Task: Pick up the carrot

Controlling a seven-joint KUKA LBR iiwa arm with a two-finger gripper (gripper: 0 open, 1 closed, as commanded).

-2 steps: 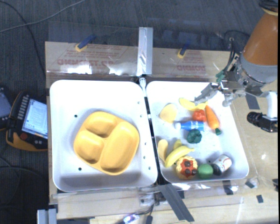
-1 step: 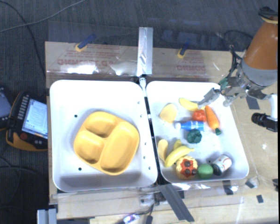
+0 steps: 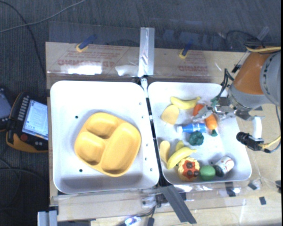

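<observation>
Carrot lies in right bin, toward 1 o'clock of its floor, just beside blue bottle. Gripper sits directly above carrot; finger state cannot tell. Yellow tray in left bin.

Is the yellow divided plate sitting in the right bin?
No, the yellow divided plate lies in the left bin, apart from the toy food.

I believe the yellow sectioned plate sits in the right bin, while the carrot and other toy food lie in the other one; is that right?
Not quite. The camera view shows the yellow sectioned plate in the left bin. The carrot and other toy food lie in the right bin, as you implied.
</observation>
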